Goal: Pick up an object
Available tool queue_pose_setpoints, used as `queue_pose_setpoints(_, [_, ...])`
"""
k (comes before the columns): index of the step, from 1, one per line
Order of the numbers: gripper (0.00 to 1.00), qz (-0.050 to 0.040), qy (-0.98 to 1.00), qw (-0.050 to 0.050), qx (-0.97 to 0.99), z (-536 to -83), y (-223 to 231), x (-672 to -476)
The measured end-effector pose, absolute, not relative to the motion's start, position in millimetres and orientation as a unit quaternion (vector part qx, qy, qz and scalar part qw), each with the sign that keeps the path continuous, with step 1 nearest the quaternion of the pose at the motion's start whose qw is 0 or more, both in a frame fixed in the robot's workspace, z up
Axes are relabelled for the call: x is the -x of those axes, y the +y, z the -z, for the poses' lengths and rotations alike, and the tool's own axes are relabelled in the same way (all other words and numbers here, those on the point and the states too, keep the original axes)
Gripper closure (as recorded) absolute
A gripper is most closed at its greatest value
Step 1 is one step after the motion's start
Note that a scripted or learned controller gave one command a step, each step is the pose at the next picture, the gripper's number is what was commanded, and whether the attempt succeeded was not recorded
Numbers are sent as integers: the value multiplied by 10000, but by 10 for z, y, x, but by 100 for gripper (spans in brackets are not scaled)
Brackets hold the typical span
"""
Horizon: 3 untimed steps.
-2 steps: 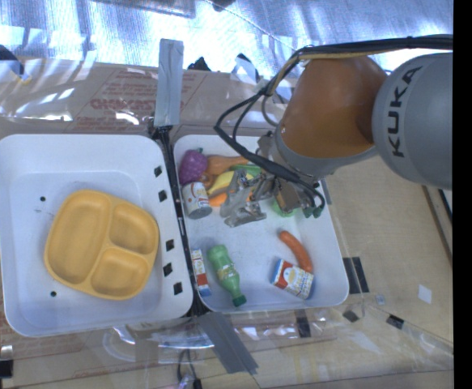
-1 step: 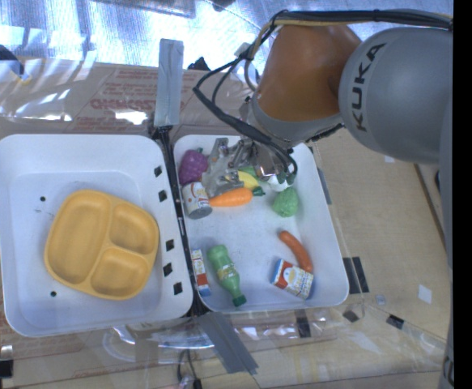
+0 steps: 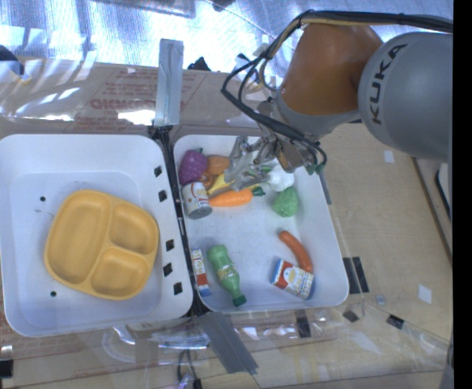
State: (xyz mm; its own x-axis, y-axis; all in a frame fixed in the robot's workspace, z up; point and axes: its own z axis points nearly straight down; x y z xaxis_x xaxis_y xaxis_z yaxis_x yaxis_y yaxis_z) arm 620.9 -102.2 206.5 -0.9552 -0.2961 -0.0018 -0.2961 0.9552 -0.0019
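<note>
My gripper (image 3: pixel 244 168) hangs over the far end of the right bin (image 3: pixel 333 250), its metal fingers pointing down among a cluster of toy food. Right below it lie an orange carrot (image 3: pixel 232 199), a purple grape bunch (image 3: pixel 193 167), an orange piece (image 3: pixel 218 166) and a small can (image 3: pixel 196 200). A green leafy piece (image 3: pixel 286 203) and a white piece (image 3: pixel 282 180) sit just right of the gripper. Nearer the front are a red sausage (image 3: pixel 296 250), a green bottle (image 3: pixel 226 274), a red-and-white carton (image 3: pixel 292 279) and a small stick pack (image 3: pixel 198 271).
The left bin (image 3: pixel 13 168) holds a yellow divided plate (image 3: pixel 100 243). A black divider with clips (image 3: pixel 171 217) runs between the bins. Cardboard (image 3: pixel 82 96) lies behind them, and the arm's grey body with its orange band (image 3: pixel 325 67) looms over the right bin's far corner.
</note>
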Motion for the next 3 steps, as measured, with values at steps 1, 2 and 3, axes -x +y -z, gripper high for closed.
queue_pose_setpoints(1, [100, 16, 9534, 23, 3018, -2006, -1854, -6197])
queue_pose_setpoints(2, [100, 2, 9145, 14, 4047, -1788, -2082, -6580])
queue_pose_setpoints(3, [100, 17, 9140, 45, 4057, -1918, -2075, -6600])
